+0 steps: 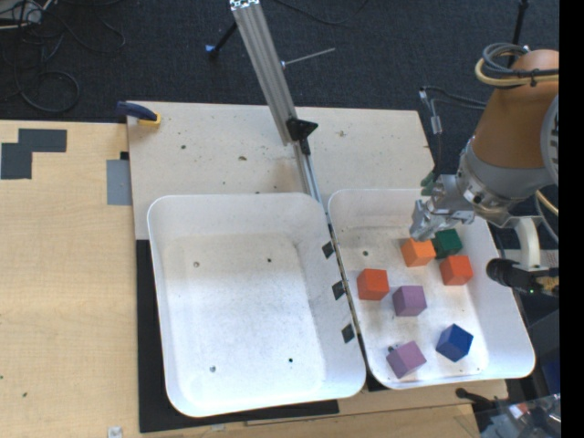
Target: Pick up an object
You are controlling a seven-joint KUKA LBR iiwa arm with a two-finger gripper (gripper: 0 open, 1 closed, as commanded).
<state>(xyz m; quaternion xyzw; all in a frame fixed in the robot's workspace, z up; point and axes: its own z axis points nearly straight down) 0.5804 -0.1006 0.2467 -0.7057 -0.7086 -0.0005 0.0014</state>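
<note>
Two shallow white bins are seen from above at a slant, set side by side on a pale bench. The left bin [173, 222] is the larger in view; the right bin [511, 359] holds a scatter of small coloured blocks. The grey arm with its orange band [516, 126] is reached in from the right, and the gripper [431, 219] is placed low over the upper part of the right bin. Just below the gripper an orange block [418, 252] is seen, touching or nearly touching it, with a green block [447, 241] just beside it to the right. Whether the gripper is clenched or released cannot be told, and no block can be said to be grasped. Further blocks are spread below: a red block [455, 269], a second orange-red block [372, 284], a purple block [410, 300], a blue block [454, 342] and another purple block [405, 358] near the bin's front edge.
</note>
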